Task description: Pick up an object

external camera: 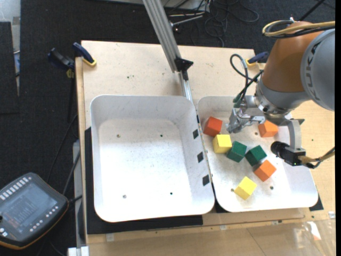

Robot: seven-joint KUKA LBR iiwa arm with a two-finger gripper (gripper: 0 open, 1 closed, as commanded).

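— Are the jaws open?

— I can't tell from here; the gripper [235, 122] hangs low in the right bin [306, 193], its tip blurred between an orange cube [213, 126] and a yellow cube [222, 143].

— And the arm?

— The arm [298, 63] reaches in from the right, wrist bent down. It partly hides another orange cube [268, 128]. 2 green cubes [236, 151] lie just beside.
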